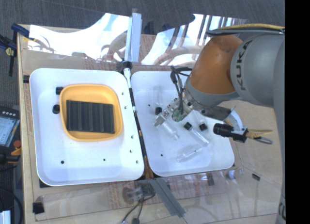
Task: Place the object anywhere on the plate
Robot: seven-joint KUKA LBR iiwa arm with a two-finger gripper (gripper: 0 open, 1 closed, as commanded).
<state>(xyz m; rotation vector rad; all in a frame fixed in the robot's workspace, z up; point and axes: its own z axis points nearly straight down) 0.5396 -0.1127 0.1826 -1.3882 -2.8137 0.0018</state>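
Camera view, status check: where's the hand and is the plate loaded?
Hand low in the right bin, grip state unclear. Yellow plate in the left bin, dark ridged insert on it. Small dark bits near the hand.

A single fixed camera looks down at a slant from above the bench (pixel 203 191), far enough back to take in both white bins side by side. The left bin (pixel 43 160) and right bin (pixel 213 162) lie mid-frame, and the arm (pixel 247 68) enters from the right.

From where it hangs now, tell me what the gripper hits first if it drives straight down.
Probably the floor of the right bin: the gripper points down over it, near clear plastic pieces. Depth is unclear.
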